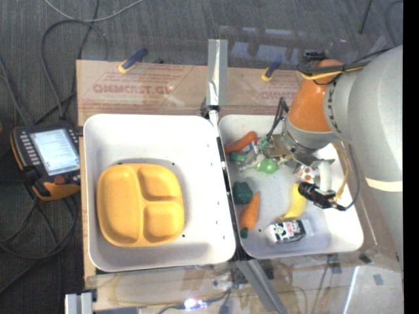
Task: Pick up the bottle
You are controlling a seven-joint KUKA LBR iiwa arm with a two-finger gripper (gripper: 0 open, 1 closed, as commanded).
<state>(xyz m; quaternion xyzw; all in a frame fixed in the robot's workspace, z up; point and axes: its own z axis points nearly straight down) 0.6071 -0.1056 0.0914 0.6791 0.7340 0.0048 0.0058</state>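
Over right bin (353, 237), gripper (267, 150) hovers at upper-left clutter; finger state cannot tell. Bottle (288, 231) lies on its side near front wall, below gripper, long axis roughly left-right.

We make out faint red lettering printed on the cardboard sheet (141, 90) lying behind the two white bins, though its words are too washed out to read with certainty. The lit screen of the handheld pendant (49, 150) at the left shows lines of text too small to read, and the small black-and-white carton (288, 231) bears an unreadable print.
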